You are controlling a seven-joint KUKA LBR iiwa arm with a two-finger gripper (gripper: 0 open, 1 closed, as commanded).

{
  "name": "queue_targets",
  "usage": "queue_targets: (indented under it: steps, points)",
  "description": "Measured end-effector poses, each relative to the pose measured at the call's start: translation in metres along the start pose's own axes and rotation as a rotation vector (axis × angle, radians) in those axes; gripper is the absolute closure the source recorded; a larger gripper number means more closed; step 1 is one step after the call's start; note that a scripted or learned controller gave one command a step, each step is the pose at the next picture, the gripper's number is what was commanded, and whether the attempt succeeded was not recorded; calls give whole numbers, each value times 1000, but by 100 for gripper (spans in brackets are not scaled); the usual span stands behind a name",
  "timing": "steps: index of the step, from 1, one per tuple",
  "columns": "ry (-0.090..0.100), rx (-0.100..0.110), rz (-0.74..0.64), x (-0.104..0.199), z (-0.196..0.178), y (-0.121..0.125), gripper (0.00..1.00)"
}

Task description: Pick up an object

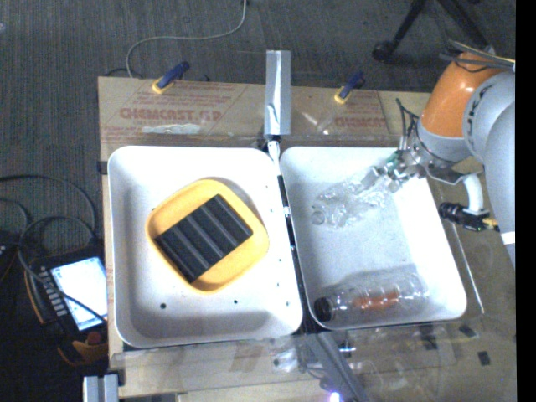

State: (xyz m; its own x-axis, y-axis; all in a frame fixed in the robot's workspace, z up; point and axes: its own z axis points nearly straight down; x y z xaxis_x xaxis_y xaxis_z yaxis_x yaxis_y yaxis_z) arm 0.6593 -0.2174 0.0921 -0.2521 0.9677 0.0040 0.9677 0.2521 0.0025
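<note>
- Claw [400,167]: upper right of frame, over right white bin [444,249]; I cannot tell its state.
- Crumpled clear plastic wrap [352,198]: just beside claw.
- Clear plastic bottle [373,296]: lower right.
- I'd descend squarely over the wrap's bunched middle.
</note>
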Motion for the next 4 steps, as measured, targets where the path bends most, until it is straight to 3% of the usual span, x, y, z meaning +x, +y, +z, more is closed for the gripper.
queue_targets:
  steps: [1,2,3,4]
  points:
    - [-6,-11,39,7,0,-24,0]
    - [-11,-18,41,5,-13,-23,100]
    - [-6,2,118,68,-77,28,100]
    - [-5,3,-10,128,-92,43,100]
